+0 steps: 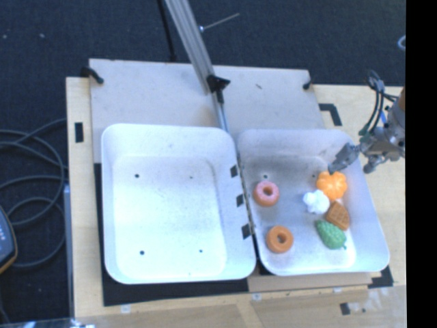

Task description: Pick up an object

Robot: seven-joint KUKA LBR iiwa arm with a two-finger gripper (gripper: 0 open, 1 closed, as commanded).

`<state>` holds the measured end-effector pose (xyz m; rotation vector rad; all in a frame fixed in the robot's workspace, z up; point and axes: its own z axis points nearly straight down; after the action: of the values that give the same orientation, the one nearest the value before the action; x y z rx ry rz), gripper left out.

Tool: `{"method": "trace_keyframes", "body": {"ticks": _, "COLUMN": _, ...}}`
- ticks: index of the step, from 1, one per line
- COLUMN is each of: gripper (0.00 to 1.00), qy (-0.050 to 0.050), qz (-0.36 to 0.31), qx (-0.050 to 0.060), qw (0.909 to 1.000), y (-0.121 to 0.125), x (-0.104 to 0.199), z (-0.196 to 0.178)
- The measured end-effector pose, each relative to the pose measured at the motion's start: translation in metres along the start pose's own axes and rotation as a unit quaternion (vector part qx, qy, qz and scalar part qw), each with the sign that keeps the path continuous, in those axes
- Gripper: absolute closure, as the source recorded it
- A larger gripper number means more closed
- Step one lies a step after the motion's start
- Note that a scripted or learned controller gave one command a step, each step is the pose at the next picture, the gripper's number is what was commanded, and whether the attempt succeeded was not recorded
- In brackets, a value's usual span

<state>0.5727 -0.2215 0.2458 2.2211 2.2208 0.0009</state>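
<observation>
Gripper [360, 157] w/ fingers spread, nothing in them, sits at far right of right bin [287, 145], just above the roundish orange pumpkin toy [331, 184], no obvious long axis.

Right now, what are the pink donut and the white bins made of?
The pink donut looks like a toy, probably plastic or rubber: its colour is flat and even, with a smooth matte surface, though the view is too coarse to be sure. The right bin and left bin look like thin moulded plastic, with rounded corners, curled rims and a dull, scuffed, speckled finish.
</observation>
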Motion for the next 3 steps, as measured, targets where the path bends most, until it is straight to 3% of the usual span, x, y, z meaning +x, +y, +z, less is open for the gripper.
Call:
{"method": "trace_keyframes", "body": {"ticks": 1, "gripper": 0.00, "qy": 0.000, "qz": 0.000, "qx": -0.001, "qw": 1.0000, "y": -0.036, "x": 0.008, "z": 0.134}}
{"method": "trace_keyframes", "body": {"ticks": 2, "gripper": 0.00, "qy": 0.000, "qz": -0.004, "qx": -0.004, "qw": 1.0000, "y": 0.061, "x": 0.101, "z": 0.142}}
{"method": "trace_keyframes", "body": {"ticks": 3, "gripper": 0.00, "qy": -0.001, "qz": -0.001, "qx": -0.003, "qw": 1.0000, "y": 0.064, "x": 0.125, "z": 0.142}}
